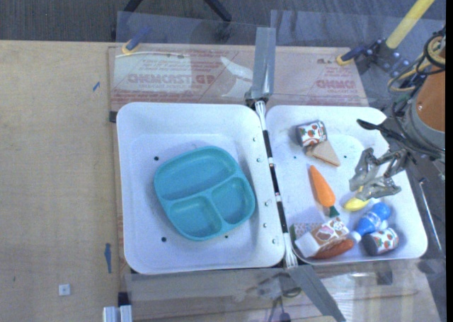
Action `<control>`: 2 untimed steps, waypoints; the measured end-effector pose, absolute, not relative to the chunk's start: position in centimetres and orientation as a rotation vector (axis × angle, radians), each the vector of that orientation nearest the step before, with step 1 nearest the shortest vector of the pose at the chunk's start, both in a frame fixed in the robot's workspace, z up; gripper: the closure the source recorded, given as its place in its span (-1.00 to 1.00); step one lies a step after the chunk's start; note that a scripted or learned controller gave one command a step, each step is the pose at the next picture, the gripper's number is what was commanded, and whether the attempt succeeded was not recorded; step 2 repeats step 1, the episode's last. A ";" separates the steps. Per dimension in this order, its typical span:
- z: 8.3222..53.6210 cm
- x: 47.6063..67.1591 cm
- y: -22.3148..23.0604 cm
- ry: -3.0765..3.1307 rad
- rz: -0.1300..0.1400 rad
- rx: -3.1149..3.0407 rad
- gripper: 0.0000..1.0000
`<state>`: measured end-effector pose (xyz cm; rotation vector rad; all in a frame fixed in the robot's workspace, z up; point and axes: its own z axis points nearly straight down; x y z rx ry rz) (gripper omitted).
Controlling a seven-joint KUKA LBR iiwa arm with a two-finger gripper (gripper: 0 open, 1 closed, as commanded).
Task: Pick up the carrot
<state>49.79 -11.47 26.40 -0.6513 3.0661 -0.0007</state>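
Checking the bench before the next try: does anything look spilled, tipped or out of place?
Nothing looks spilled or damaged. The carrot lies flat in the right bin among loosely scattered toy food, the end effector beside it. The teal divided plate sits askew in the left bin.

Table (56,172): light wood top, bare at left. Two shallow white bins on it, side by side, touching along inner edges. Left bin (134,243) near table centre; right bin (410,243) toward right edge. Behind bins, flat clear sheet (184,76) with red lettering (text too faint to read) on table's far side. Small blue marks (107,257) on wood left of bins.
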 end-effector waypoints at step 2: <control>21.3 56.9 -20.2 3.016 -0.003 -0.847 1.00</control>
